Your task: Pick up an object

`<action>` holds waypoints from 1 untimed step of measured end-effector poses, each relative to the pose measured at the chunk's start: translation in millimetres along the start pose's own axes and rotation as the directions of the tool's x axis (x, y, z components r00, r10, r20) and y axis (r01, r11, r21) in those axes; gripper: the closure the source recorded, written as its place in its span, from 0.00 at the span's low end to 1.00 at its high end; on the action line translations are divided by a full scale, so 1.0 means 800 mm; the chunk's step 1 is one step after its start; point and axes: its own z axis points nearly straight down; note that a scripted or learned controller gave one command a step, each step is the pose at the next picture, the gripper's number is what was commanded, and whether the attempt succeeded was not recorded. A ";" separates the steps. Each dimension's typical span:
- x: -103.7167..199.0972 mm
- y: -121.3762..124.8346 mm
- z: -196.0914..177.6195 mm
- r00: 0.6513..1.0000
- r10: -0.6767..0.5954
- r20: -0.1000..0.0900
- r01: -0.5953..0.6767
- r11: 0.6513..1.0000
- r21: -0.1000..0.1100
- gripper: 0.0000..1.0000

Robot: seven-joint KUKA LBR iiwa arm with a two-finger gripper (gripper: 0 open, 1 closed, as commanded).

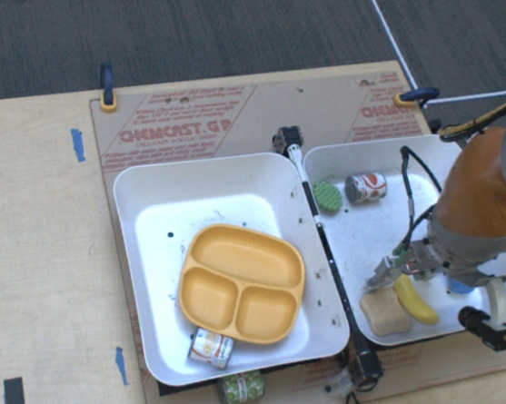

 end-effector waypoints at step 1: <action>-0.001 0.003 -0.014 1.000 0.001 0.002 -0.001 1.000 -0.007 1.00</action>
